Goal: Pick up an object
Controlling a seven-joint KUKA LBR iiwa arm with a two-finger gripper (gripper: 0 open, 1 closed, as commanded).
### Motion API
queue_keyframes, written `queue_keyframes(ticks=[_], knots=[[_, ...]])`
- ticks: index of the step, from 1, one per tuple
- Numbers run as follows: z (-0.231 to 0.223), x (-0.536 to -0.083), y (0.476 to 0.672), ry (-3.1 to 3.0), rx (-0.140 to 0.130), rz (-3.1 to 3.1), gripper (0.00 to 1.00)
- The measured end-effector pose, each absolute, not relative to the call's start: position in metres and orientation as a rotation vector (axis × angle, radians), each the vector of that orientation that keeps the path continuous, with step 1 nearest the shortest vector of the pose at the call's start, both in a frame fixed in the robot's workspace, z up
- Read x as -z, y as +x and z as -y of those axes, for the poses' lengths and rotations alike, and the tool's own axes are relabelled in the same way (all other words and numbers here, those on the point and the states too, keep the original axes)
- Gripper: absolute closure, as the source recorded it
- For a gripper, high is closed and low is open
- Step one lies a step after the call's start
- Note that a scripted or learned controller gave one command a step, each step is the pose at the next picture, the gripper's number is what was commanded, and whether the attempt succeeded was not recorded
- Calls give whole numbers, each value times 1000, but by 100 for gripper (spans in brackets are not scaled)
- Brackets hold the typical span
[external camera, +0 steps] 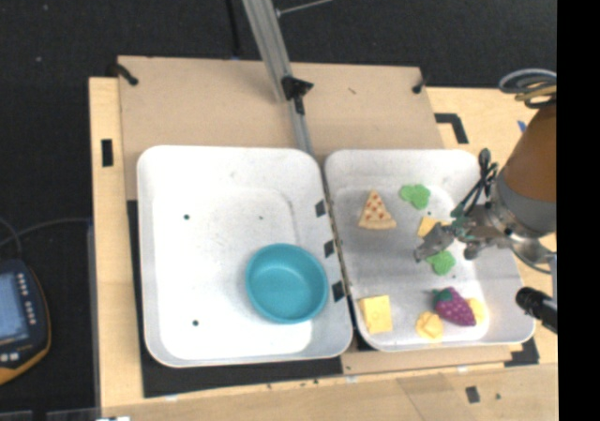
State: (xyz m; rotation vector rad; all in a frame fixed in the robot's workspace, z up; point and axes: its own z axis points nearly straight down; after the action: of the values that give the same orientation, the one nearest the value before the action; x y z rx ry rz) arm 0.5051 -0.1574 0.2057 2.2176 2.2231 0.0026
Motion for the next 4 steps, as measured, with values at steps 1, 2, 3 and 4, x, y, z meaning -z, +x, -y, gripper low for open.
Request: queue_keyframes(ticks=[1,2,3,4], knots=[[158,-206,505,2219,-3,-2221,0],[153,-164,508,2225,-1,-2216,0],[145,-112,514,2229,-1,-2213,0],[146,-100,514,2228,2,-2215,0]])
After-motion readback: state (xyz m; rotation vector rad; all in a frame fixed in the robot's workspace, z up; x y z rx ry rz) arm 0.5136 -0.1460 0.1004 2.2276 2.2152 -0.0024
